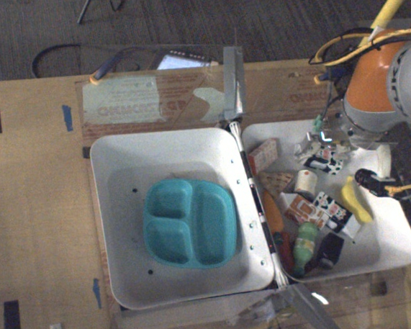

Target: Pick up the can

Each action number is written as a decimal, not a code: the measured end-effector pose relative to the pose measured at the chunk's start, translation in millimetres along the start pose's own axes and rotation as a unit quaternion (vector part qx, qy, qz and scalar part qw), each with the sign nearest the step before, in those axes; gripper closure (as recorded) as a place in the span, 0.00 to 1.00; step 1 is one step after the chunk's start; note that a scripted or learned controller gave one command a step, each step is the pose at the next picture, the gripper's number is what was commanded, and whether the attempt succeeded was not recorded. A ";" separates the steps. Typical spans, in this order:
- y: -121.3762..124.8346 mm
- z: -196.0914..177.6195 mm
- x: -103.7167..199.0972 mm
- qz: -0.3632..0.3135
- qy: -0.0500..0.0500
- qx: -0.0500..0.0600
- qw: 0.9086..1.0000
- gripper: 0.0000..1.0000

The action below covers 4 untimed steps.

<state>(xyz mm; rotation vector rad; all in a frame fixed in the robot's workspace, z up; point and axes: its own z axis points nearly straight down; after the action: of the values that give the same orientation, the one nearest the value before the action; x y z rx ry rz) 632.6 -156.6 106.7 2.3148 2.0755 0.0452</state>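
Can (306, 182), small and pale, lies amid clutter near the middle of the right one of 2 white bins. Left bin (115, 205) holds a teal divided plate (191, 223). Up and right of the can hangs the gripper (325, 140); I cannot tell if it is open or closed.

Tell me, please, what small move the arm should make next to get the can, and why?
Probably shift the end effector toward the view's lower left and bring it above the can. The can, a small whitish cylinder, lies in the right bin among cartons, beside the banana, while the end effector sits at the bin's upper edge, apart from it. This is only a judgement.
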 end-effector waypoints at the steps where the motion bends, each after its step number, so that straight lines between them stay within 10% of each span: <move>1: 5.6 0.2 27.4 0.014 -0.007 -0.001 1.000 0.00; 2: 10.4 -14.7 36.2 0.011 0.000 -0.007 1.000 1.00; 3: 45.8 -160.7 -35.0 0.074 -0.002 0.020 0.997 1.00; 4: 49.0 -239.8 -32.2 0.323 -0.007 0.020 0.946 1.00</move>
<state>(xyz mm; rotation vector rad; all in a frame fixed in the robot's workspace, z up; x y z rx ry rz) 667.4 -192.8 348.4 2.8894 1.2291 0.0007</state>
